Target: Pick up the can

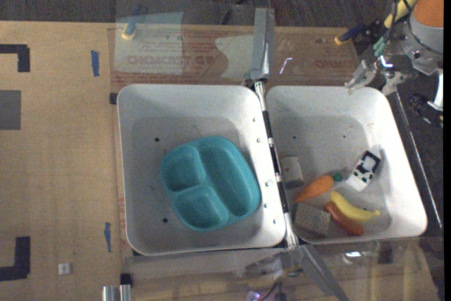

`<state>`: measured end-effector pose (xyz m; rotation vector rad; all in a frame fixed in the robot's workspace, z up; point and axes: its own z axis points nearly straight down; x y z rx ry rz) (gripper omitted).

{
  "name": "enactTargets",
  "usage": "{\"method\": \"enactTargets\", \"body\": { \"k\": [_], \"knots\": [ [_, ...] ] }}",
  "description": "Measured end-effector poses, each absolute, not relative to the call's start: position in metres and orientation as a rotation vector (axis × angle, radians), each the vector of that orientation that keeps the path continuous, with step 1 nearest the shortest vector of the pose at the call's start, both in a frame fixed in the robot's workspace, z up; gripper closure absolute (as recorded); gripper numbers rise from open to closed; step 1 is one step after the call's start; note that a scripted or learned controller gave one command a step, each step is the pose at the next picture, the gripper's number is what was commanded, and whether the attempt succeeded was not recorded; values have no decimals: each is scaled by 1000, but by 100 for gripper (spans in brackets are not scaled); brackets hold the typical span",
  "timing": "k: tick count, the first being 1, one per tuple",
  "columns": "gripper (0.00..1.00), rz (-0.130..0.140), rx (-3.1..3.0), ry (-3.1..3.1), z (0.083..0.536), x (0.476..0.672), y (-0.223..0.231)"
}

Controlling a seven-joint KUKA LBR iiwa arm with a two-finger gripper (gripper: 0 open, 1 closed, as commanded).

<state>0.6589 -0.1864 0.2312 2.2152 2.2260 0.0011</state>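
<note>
A small grey can (291,170) lies in the right bin (317,109), close against its left wall. Just right of it are an orange carrot (315,187) and a yellow banana (352,206). My gripper (371,81) hangs over the bin's far right corner, well away from the can and above the rim. Its two fingers are spread open with nothing between them.
A white and black box (365,170) sits right of the carrot. A grey block (312,219) and a red item (347,223) lie at the near wall. The left bin (141,116) holds a teal divided plate (210,183). A metal divider (262,46) runs between the bins.
</note>
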Motion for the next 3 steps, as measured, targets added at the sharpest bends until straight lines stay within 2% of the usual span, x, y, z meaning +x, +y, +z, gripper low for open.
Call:
{"method": "enactTargets", "body": {
  "k": [1, 2, 3],
  "knots": [
    [0, 2, 2064, 2366, 101, 599, -204],
    [0, 2, 2064, 2365, 101, 599, -204],
    [100, 5, 2065, 2360, 112, 600, -206]
  ]
}}
